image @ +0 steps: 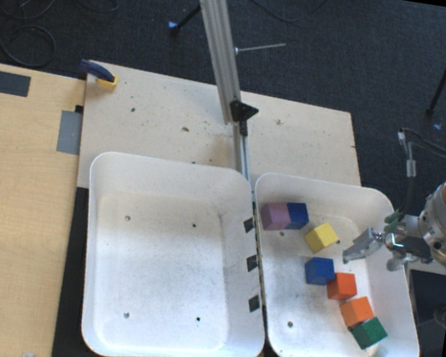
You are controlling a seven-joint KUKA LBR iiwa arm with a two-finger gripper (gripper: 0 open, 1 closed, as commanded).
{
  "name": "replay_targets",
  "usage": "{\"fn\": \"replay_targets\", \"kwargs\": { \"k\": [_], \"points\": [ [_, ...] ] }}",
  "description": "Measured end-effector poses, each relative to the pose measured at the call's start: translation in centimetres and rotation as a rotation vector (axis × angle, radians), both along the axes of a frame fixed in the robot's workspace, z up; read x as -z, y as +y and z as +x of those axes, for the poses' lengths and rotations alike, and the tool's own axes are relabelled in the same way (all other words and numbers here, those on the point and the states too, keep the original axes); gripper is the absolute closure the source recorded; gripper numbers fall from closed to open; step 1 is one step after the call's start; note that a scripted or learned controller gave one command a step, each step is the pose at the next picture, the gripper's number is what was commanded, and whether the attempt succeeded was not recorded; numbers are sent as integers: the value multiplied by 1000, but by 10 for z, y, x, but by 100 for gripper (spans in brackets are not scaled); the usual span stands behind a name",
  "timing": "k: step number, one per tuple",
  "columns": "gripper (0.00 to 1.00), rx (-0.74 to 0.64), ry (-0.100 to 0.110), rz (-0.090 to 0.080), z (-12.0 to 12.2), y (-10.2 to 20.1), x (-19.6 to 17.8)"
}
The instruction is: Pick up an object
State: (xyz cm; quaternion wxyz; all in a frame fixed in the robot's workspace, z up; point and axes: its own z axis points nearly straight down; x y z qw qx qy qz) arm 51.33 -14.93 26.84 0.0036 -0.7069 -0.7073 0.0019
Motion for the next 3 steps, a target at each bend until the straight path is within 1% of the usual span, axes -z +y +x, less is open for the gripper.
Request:
{"fn": "replay_targets", "kwargs": {
  "k": [1, 2, 3],
  "points": [
    [0, 2, -5, -1, 0, -1, -2],
    [0, 0, 0, 0, 5, 0, 43],
    [0, 1, 2, 0, -3, -5, 102]
  ]
}}
